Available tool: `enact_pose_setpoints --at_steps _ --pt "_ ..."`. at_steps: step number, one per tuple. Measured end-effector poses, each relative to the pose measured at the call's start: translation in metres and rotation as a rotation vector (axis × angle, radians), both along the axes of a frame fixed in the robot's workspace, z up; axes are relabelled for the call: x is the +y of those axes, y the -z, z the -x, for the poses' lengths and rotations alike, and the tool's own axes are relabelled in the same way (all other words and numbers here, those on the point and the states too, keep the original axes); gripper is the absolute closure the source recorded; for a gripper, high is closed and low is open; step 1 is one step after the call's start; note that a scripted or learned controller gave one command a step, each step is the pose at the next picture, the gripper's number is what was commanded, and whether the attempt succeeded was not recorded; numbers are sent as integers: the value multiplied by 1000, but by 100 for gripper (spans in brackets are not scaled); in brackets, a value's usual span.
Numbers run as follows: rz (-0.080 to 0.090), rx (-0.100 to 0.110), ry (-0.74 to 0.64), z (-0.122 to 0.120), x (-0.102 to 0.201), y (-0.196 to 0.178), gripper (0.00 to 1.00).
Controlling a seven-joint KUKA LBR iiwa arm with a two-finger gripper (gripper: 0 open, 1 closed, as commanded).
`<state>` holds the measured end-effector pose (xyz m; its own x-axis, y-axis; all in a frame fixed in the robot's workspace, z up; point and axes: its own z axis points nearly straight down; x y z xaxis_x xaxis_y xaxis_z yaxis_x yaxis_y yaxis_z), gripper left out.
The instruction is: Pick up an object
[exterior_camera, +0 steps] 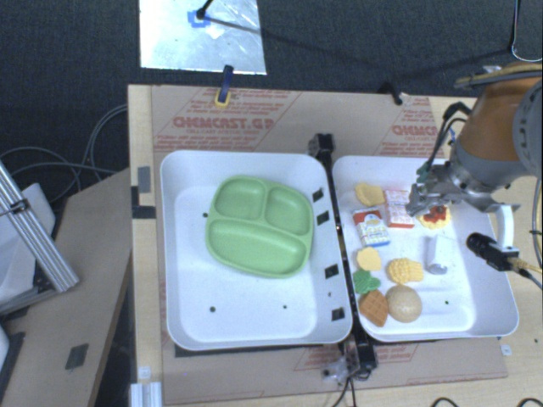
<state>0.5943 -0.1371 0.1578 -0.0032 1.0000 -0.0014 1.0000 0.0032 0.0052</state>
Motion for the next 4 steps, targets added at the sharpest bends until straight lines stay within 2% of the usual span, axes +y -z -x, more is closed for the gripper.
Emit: enact_pose_setpoints --at_steps 1,2,4 --pt "-1 2 3 8 -5 -53 100" --pt "-1 2 0 8 -5 -67 100" --pt "-3 4 -6 2 109 -68 100"
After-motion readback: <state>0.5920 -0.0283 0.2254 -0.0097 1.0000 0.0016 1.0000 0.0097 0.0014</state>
